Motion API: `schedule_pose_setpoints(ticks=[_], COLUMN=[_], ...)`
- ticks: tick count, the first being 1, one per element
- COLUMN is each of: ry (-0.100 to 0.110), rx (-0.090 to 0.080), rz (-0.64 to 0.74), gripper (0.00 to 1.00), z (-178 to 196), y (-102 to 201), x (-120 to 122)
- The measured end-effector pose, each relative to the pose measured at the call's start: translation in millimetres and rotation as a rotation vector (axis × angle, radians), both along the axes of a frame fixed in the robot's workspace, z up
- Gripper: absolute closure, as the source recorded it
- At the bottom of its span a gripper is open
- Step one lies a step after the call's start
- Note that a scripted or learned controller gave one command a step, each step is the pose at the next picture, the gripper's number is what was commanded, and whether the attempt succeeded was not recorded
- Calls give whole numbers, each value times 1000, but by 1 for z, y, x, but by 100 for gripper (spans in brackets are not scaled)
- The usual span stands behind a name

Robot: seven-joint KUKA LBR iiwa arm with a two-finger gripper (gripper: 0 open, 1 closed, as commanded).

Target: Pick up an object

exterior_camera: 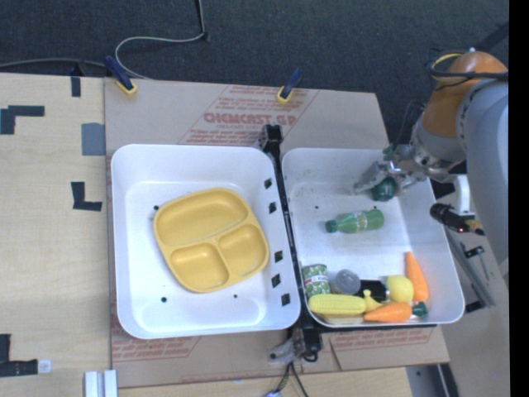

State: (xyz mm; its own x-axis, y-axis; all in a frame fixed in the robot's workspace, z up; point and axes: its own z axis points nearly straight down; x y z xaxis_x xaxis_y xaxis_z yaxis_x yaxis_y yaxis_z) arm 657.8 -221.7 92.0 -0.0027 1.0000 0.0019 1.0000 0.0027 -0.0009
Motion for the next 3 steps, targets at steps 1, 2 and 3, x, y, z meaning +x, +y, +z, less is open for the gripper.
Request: schedule_pose_setpoints(ticks=[1, 2, 3], ry=[-4, -4, 0], rx=[-4, -7, -1], rz=[0, 1, -1], gripper=[0, 100, 100], z=[-6, 5, 50], y=[36, 35, 105], x=[12, 12, -8])
